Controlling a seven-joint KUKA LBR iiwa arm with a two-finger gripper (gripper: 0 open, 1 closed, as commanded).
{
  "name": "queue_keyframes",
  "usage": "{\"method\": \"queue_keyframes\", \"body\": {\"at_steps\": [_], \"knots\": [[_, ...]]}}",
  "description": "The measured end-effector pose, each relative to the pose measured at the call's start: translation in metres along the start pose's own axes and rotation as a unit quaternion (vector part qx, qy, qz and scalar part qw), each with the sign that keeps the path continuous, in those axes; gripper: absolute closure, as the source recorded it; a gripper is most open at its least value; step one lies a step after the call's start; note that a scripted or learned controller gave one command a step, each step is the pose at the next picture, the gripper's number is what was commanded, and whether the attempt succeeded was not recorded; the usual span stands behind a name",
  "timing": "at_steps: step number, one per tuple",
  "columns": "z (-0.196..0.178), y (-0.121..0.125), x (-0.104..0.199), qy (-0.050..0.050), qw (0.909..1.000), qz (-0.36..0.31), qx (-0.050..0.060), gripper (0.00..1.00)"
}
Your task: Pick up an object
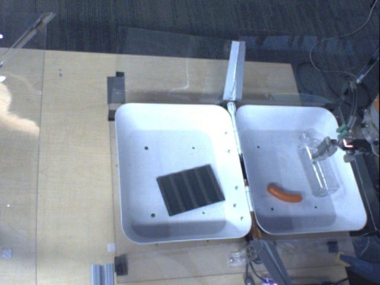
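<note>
gripper (325, 149): grip state unclear | over clear bottle (319, 170), perhaps touching | orange sausage (284, 193) nearby

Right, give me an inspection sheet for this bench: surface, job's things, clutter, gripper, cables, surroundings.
Surface: wooden bench bearing two white bins, left bin and right bin, side by side.
Job's things: dark ridged slab lying flat in the left bin; orange sausage-shaped piece and clear plastic bottle lying in the right bin.
Clutter: nothing seen.
Gripper: gripper at the right bin's right side, by the bottle's upper end; a grasp cannot be told.
Cables: cables looping at upper right, beyond the bins.
Surroundings: dark carpeted floor behind the bench; a metal post between the bins.
</note>
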State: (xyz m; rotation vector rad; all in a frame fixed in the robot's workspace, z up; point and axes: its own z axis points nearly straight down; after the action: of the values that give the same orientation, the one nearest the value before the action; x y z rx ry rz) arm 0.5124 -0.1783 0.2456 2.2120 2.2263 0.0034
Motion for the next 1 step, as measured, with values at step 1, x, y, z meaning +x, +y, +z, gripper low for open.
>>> {"method": "queue_keyframes", "body": {"at_steps": [1], "knots": [[0.1344, 0.0158, -0.0187, -0.001, 0.9994, -0.034, -0.002, 0.0]]}}
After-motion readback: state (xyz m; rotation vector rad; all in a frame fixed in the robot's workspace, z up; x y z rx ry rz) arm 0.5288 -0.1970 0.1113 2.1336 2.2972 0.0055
